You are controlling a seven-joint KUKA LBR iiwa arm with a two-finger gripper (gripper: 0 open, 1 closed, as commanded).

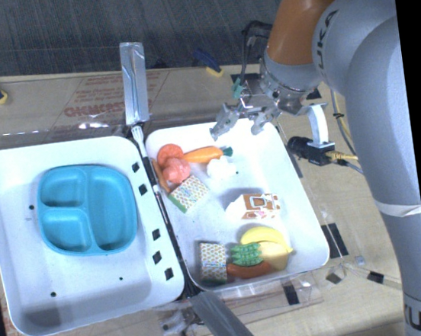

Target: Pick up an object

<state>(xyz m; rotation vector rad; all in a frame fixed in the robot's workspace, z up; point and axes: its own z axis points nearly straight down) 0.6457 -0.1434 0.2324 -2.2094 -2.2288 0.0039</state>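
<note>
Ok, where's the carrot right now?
The carrot lies at the far end of the right bin, beside the red tomato, with the gripper hovering just right of it.

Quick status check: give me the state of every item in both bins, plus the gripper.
Gripper: open, above the right bin's far rim, holding nothing.
Blue tray: flat in the left bin.
Carrot: lying on its side in the right bin.
Banana: lying at the near edge.
White card: lying flat.
Small box: tilted against the red items.
</note>
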